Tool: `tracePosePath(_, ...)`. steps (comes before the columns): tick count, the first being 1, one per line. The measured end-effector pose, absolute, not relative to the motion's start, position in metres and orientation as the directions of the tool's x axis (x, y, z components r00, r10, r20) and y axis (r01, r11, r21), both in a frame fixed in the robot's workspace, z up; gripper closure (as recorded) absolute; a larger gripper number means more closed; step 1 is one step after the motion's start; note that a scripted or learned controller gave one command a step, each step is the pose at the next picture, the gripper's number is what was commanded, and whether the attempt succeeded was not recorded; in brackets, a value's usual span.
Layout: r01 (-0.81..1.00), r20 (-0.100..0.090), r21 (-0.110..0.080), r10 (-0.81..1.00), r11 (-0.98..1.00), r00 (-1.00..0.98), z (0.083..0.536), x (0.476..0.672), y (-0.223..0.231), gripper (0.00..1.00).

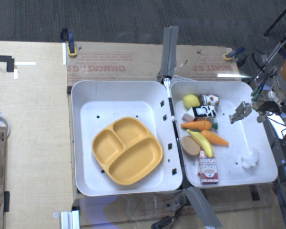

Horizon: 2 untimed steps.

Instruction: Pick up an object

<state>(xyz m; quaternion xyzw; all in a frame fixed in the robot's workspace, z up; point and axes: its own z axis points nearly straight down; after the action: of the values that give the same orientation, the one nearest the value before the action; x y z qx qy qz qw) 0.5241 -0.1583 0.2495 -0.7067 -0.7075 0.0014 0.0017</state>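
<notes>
1. plastic toy food lies clustered in the right bin [262, 142], toward its 9 o'clock side: a lemon [191, 100] at the cluster's 12 o'clock, a small can [210, 99] just beside it at 3 o'clock, a black-and-white carton [204, 111] below them
2. two carrots [196, 125] [214, 138] lie across the cluster's middle, a banana [201, 142] touching a brown round piece [190, 146] below, and a red-and-white carton [208, 170] at 6 o'clock
3. a white lump [249, 161] sits apart at the bin's 4 o'clock
4. the gripper [240, 112] hangs over the bin's 2 o'clock area with nothing between its fingers; whether they are apart or together, i cannot tell
5. the left bin [83, 132] holds a yellow divided plate [127, 150]
</notes>
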Motion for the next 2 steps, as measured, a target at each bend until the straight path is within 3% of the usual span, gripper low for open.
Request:
tracePosePath(1,1.0,-0.001,-0.003,1.0,-0.024,0.024,0.219,0.549,-0.18,0.0)
tracePosePath(2,0.95,-0.002,-0.002,0.95,-0.313,0.313,0.264,0.517,-0.208,0.0)
